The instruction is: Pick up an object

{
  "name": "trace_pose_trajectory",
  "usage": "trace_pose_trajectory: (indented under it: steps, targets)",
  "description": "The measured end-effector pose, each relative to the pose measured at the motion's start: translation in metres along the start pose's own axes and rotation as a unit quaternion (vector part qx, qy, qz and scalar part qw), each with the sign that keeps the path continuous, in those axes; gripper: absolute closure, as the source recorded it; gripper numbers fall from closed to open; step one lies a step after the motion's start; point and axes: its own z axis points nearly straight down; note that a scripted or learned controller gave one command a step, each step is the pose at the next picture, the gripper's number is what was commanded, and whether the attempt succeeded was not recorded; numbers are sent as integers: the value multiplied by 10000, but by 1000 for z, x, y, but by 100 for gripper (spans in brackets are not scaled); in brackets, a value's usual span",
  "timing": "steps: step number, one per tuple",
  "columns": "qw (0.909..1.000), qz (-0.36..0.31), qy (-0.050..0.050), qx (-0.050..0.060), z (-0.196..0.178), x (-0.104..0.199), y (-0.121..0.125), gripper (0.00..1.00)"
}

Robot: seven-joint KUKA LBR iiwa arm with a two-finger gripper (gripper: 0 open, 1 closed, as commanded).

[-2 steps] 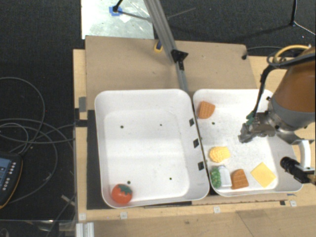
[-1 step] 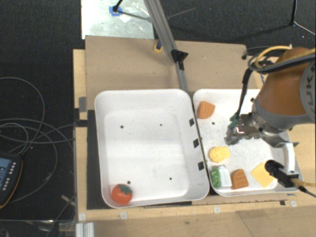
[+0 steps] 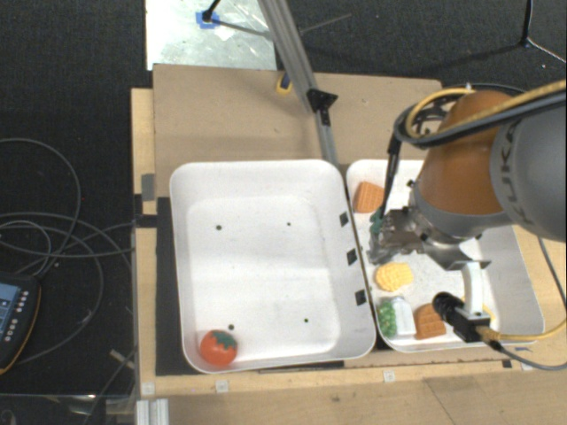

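My gripper hangs low over the left side of the right bin, just above a yellow corn-like piece. The arm's bulk covers the fingertips. An orange wedge lies at the bin's far left corner. Near the front edge sit a green and white item and an orange-brown waffle-like block. A red tomato rests in the front left corner of the left bin.
The grey and orange arm covers much of the right bin. A slanted metal pole crosses the bench behind the bins. Cables lie on the dark floor at left.
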Motion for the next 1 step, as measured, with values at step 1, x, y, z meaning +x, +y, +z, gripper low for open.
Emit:
trace_pose_trajectory:
  steps: [1]
  targets:
    - [10000,2,-3,4,6,56,1,100]
